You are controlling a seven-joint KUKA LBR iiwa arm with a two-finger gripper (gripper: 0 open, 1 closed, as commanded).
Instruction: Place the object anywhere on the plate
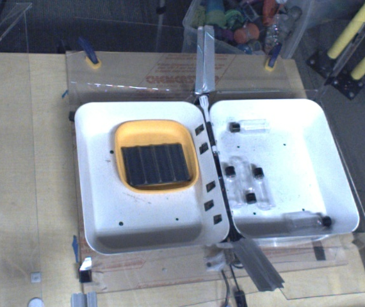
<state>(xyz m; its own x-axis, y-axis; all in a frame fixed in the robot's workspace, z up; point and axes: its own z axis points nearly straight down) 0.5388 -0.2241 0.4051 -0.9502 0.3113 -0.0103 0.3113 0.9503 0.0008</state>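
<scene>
The left bin (93,171) carries a yellow plate (154,133) at its centre; a dark ridged object (155,164) lies flat on the plate. The right bin (323,171) holds clear vials (246,178) near its left edge and front edge.

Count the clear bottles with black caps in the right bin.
5, though clear plastic is hard to see. One lies near the far wall, three cluster mid-bin, one lies along the near wall of the right bin.
</scene>
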